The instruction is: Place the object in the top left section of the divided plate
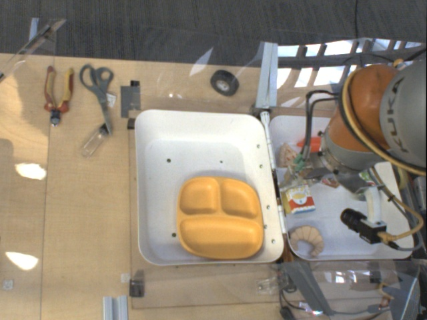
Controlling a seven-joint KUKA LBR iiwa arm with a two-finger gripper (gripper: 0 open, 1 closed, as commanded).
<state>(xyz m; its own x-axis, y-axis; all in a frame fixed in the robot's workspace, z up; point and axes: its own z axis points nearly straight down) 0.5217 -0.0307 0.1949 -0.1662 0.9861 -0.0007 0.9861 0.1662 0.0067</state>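
A yellow divided plate (220, 217) lies in the left white bin (160, 152), toward its front right, with two small sections at the back and one long section in front. In the right bin (333, 245) lie a croissant (308, 239), a small yellow and red box (299, 199), a pale shell-like item (288, 154) and a red item (308, 142). My gripper (301, 170) hangs low over that bin's left side, between the shell-like item and the box. The wrist hides what lies under it.
On the bench left of the bins lie red-handled pliers (55, 93) and grey scissors (100, 95). A black tape roll (224, 82) sits behind the left bin. The grey and orange arm (380, 112) covers the back of the right bin.
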